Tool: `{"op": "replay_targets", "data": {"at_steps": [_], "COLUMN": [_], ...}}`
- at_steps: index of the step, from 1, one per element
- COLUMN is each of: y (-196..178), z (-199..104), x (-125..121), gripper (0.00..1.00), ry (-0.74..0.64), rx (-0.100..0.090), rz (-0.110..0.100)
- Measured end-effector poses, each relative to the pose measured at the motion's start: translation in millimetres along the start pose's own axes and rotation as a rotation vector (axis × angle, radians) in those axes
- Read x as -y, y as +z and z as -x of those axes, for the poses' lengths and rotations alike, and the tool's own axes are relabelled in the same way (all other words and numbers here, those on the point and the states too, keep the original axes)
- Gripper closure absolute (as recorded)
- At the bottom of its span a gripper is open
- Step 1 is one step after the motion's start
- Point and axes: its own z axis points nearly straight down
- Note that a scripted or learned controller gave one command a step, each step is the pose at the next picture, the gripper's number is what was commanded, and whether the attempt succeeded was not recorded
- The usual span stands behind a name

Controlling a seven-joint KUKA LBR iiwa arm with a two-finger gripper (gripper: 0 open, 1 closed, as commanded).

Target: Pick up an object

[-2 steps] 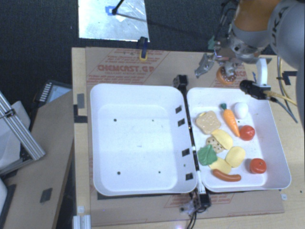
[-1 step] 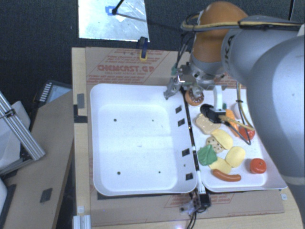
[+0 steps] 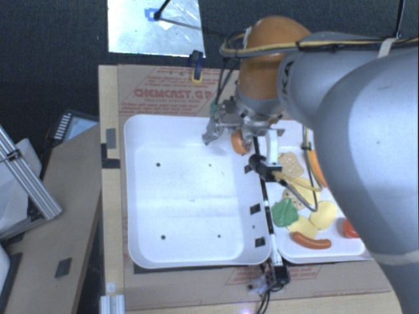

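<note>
My gripper hangs over the top right corner of the left bin, close to the divider between the bins. A small round orange object sits between its fingers, so it is shut on that object. The orange wrist band and grey arm hide the upper part of the gripper. The right bin holds several toy foods: a green leafy piece, a red sausage, a tan cracker, yellow pieces and an orange carrot.
The grey arm covers much of the right bin's far and right side. A cardboard sheet lies under the bins. A yellow-and-blue clamp sits at the bench's back edge. A metal rail lies at the left.
</note>
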Motion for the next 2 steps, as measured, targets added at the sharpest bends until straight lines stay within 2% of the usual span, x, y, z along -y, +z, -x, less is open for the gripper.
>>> {"op": "replay_targets", "data": {"at_steps": [1, 2], "y": [69, 72], "z": [-39, -62], "x": [47, -17], "gripper": [0.0, 0.0], "ry": [-0.011, 0.002], "rx": [-0.002, 0.01], "rz": [0.014, -0.017]}}
